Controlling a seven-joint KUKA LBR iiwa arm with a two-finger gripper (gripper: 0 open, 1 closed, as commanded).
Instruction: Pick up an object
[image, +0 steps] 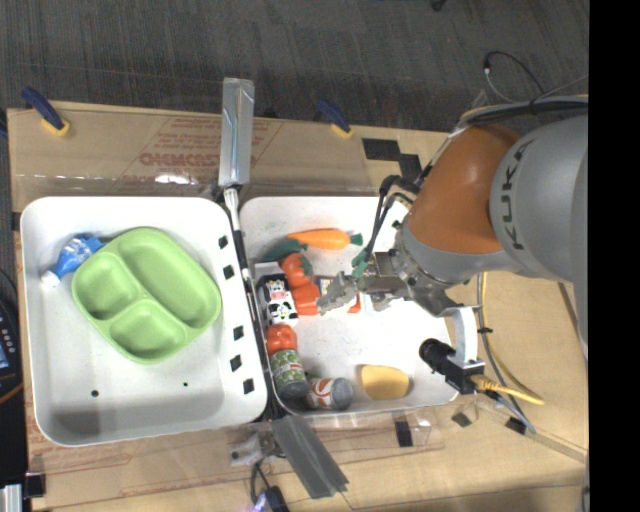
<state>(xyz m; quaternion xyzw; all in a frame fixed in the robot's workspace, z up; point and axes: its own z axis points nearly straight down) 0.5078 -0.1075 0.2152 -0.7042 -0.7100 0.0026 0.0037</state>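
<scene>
A surface (90, 140) covered with brown cardboard is seen carrying two white bins side by side. The left bin (60, 400) holds a green divided plate (147, 292) with a blue item (72, 254) at its upper left edge. In the right bin (340, 215), an orange carrot (318, 239), a red-orange toy (298, 280), a black-and-white carton (277, 299), a bottle (285, 358), a can (327, 392) and a yellow piece (384, 381) are scattered. The hand (340, 292) is lowered at the frame's centre, just beside the red-orange toy; whether it is clenched cannot be told.
</scene>
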